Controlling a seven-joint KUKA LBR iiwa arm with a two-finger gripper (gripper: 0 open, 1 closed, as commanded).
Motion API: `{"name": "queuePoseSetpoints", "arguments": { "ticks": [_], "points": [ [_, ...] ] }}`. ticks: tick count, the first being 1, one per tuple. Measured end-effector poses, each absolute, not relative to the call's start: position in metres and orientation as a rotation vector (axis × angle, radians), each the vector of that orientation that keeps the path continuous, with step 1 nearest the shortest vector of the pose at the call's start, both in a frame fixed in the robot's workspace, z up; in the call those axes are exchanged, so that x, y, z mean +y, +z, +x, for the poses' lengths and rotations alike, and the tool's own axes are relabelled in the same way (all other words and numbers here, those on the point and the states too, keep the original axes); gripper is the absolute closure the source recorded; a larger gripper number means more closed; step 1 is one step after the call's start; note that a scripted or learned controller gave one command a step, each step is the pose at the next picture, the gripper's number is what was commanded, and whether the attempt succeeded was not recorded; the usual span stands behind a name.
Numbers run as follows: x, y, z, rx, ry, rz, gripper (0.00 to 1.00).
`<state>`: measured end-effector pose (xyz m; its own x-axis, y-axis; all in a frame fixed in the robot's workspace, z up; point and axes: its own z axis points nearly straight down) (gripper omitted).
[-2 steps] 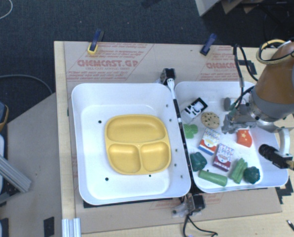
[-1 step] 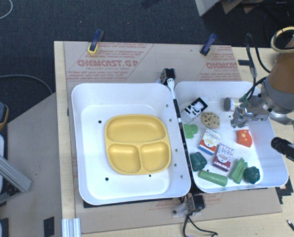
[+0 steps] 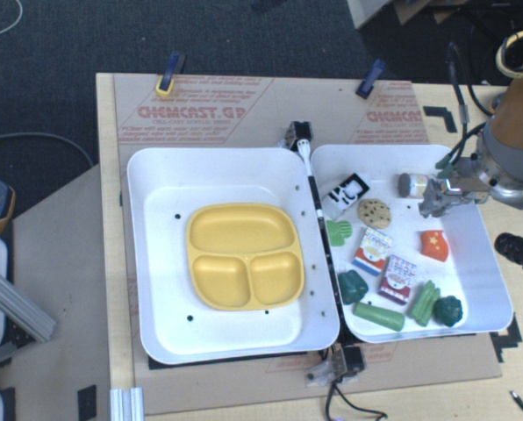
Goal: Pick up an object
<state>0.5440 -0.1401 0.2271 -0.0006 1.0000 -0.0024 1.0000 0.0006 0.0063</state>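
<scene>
The gripper (image 3: 437,202) hangs over the right bin's (image 3: 472,160) far right part, just beyond a red-orange block (image 3: 434,246); whether it grips cannot be told. Bare floor lies around the block. A cookie (image 3: 374,211) lies left; green toys (image 3: 430,305) crowd the near rim. A yellow divided plate (image 3: 244,255) sits in the left bin (image 3: 147,235).

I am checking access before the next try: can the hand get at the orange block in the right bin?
Probably yes. The hand is just above the orange block, whose top is uncovered, with white bin floor around it.
</scene>
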Motion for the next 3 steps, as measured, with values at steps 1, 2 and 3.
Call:
{"name": "queuePoseSetpoints", "arguments": {
  "ticks": [1, 2, 3],
  "points": [
    [-0.098, 0.235, 0.567, 2.225, 0.004, 2.213, 1.0],
    [-0.051, 0.243, 0.59, 2.226, 0.006, 2.213, 1.0],
    [-0.004, 0.227, 0.607, 2.225, 0.003, 2.214, 1.0]
  ]
}}
